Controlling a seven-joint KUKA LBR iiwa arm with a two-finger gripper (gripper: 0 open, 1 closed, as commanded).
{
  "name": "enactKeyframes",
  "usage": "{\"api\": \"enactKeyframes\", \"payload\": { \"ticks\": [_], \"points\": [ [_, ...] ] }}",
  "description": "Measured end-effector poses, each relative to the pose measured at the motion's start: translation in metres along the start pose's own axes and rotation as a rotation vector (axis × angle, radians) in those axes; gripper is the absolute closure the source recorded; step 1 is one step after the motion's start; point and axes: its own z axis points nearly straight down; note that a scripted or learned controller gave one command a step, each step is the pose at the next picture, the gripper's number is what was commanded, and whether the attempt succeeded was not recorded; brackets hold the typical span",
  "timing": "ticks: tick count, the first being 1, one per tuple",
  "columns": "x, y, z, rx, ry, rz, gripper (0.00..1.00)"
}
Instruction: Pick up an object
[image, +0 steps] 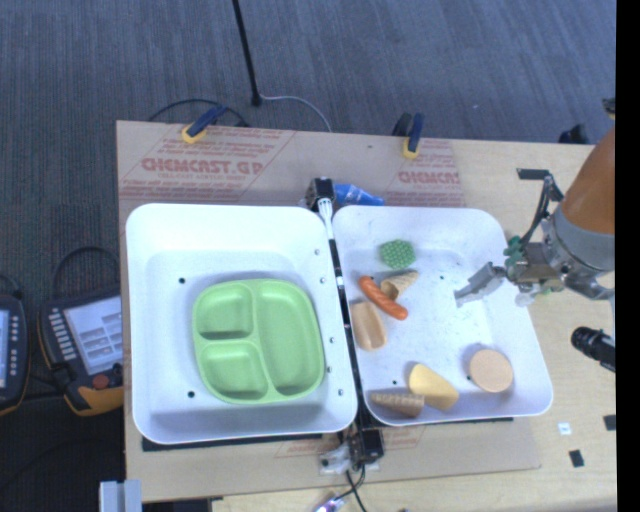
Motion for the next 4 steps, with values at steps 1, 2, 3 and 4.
{"api": "enactKeyframes", "payload": {
  "ticks": [1, 2, 3, 4],
  "points": [
    [0.043, 0.006, 0.087, 0.002, 0.001, -0.039, 0.0],
    [0.084, 0.043, 0.124, -0.001, -0.002, -0.184, 0.0],
    [0.084, 0.043, 0.124, -0.001, -0.002, -0.184, 0.0],
    [0.08, 0.108, 0.134, -0.007, -0.002, 0.02, 0.0]
  ]
}}
